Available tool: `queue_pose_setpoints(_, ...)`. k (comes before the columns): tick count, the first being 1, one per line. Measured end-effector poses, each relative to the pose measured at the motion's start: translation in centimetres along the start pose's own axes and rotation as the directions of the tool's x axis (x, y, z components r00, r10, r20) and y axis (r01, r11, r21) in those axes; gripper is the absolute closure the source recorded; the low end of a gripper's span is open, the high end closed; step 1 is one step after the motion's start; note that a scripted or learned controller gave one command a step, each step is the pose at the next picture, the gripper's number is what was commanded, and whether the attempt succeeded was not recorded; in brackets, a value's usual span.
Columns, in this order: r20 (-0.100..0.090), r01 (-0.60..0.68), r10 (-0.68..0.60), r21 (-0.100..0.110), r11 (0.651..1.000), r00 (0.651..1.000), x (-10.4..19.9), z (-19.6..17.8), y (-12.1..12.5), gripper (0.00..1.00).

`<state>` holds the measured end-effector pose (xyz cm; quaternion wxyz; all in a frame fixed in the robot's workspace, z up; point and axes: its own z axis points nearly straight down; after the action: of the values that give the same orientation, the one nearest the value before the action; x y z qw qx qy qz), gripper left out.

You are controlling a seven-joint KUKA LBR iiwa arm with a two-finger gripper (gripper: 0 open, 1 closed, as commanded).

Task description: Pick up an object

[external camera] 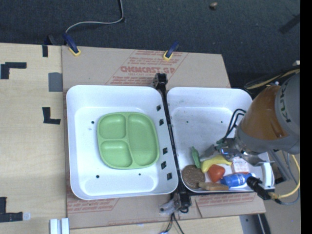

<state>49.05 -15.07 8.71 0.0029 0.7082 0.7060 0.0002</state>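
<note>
Several small items lie heaped in the near corner of the right bin (204, 101): a green piece (195, 156), a yellow banana-like piece (213, 163), a red piece (217, 172), a brown round disc (193, 175), a blue piece (233, 180) and a white and red packet (240, 166). My gripper (223, 151) is down low over this heap, just above the yellow piece, with the arm's orange band (261, 116) behind it. The wrist hides part of the heap.
A green divided plate (128, 140) lies in the left bin (78, 130). A black divider (165, 130) runs between the two bins. Cables hang off the arm at the right, near the bin's outer wall.
</note>
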Motion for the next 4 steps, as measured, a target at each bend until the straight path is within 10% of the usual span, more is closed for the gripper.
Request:
queue_pose_setpoints(1,-0.003,0.005,-0.005,-0.002,1.000,1.000,5.8,0.1,4.4,0.00)
queue_pose_setpoints(2,0.000,0.004,-0.004,-0.002,1.000,1.000,5.7,-0.9,4.4,1.00)
queue_pose_setpoints(3,-0.005,0.005,-0.005,0.004,1.000,1.000,13.8,-9.7,8.9,1.00)
queue_pose_setpoints(4,-0.003,0.003,-0.003,0.006,1.000,1.000,8.1,-9.7,10.5,1.00)
